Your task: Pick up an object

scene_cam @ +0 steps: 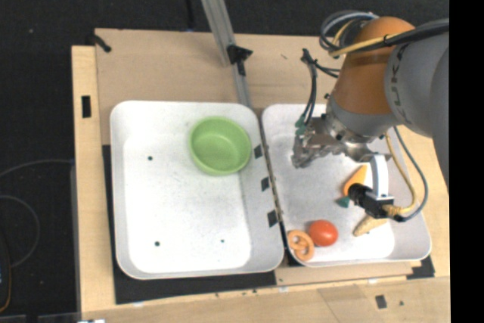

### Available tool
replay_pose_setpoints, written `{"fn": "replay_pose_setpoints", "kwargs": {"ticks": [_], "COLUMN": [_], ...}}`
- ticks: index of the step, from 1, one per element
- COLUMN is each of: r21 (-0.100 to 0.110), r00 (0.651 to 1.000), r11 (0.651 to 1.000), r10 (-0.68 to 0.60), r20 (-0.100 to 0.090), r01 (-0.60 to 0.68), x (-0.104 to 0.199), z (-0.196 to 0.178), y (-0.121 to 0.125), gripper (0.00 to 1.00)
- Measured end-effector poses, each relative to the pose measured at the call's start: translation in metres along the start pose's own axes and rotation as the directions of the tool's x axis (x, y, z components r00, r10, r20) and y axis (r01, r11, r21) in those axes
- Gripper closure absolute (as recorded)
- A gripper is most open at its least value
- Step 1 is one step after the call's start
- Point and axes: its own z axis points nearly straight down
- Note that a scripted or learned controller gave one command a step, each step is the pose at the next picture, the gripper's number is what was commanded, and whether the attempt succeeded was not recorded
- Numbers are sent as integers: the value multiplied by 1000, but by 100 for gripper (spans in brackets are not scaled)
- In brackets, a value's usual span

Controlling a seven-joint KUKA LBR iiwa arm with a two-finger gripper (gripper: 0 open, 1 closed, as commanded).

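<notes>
Claw [304, 151] sits low over the bare upper-left floor of the right bin [408, 252], finger state indeterminable; nearest candidate, a red tomato-like object [324, 232], lies toward the bin's near edge, beside an orange slice-like piece [300, 244].

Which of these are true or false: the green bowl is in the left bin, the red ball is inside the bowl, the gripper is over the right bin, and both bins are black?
1. The green bowl sits in the left bin. True.
2. The red ball lies inside the bowl. False: it lies in the right bin, near its front edge.
3. The gripper is over the right bin. True.
4. Both bins are black. False: both are white.
</notes>
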Motion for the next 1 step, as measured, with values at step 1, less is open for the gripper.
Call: {"fn": "replay_pose_setpoints", "kwargs": {"ticks": [1], "r21": [-2], "r00": [1000], "r11": [1000], "r10": [1], "r20": [-1], "r01": [-1], "x": [47], "z": [-11], "y": [-6], "gripper": [100]}}
